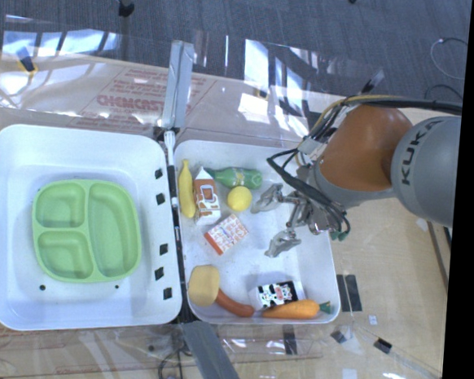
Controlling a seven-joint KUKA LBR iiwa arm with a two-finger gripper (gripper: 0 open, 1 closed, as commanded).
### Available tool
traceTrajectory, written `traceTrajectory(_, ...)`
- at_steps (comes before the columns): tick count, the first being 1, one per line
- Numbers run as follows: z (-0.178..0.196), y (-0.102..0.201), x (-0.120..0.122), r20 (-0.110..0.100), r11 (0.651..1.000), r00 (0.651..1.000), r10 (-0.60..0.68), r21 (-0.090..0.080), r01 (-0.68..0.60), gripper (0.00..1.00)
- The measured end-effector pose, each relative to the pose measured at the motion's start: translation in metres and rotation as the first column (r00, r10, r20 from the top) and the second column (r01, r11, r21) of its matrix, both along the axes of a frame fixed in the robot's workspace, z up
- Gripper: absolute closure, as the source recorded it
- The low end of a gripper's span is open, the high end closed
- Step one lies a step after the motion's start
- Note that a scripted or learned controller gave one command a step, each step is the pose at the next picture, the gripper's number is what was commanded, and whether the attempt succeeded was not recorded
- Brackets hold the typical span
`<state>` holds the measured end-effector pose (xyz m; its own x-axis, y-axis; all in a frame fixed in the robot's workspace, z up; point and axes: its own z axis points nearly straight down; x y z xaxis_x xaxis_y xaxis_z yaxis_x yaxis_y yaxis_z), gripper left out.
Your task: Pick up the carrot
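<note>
Carrot [293, 309] lies flat along the near edge of the right bin [316, 268], toward its near-right corner, tip pointing right. Just behind it, touching or nearly so, sits a small black-and-white cow-print carton [278, 294]. To its left along the same edge: a reddish sausage [234, 304], then a pale yellow potato-like lump [204, 284] at the near-left corner.

Gripper [283, 222] hangs over the bin's middle-right, well apart from the carrot, w/ the grey arm [422, 166] and its orange band [363, 149] coming in from the right. Fingers [282, 244] are spread wide, nothing betw. them.

Other stuff in the right bin: banana [186, 189] along the left edge, small red-and-white box [206, 200] just beside it, lemon [239, 199] nr the centre-far part, green bottle-shaped item [236, 177] by the far edge, orange-and-white carton [227, 234] approx mid-bin.

Left bin [8, 289] holds a green three-compartment plate [87, 230], sitting roughly at its centre.
</note>
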<state>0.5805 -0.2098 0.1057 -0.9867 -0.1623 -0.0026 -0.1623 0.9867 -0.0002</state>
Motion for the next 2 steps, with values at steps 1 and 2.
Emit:
traceTrajectory(1,-0.012,-0.004,0.075,-0.015,0.889,0.889,0.457,0.006,-0.457,0.00)
traceTrajectory(2,0.050,0.000,0.031,-0.002,0.722,0.722,0.692,0.002,-0.692,0.00)
